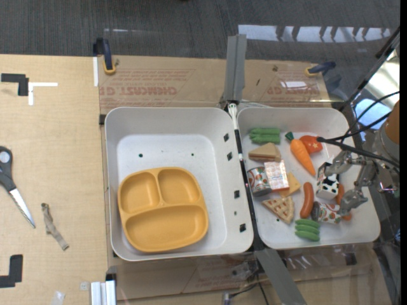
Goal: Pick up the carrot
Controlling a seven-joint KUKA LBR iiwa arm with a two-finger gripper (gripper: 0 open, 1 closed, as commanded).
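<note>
The carrot (303, 157) is orange with a small green top and lies at a slant in the right bin (362, 234), near its back, beside a red tomato-like toy (312, 143). My gripper (341, 183) hovers low at the bin's right side, to the right of and nearer than the carrot. Its fingers (328, 169) are spread open, with nothing held between them. A small black-and-white carton (329, 187) lies just under the gripper.
The right bin also holds a green vegetable (264, 134), a bread wedge (265, 151), a wrapped packet (268, 176), a waffle wedge (281, 207), a sausage (308, 198) and a green pod (308, 229). A yellow divided plate (163, 207) sits in the left bin (165, 122). Scissors (13, 186) lie far left.
</note>
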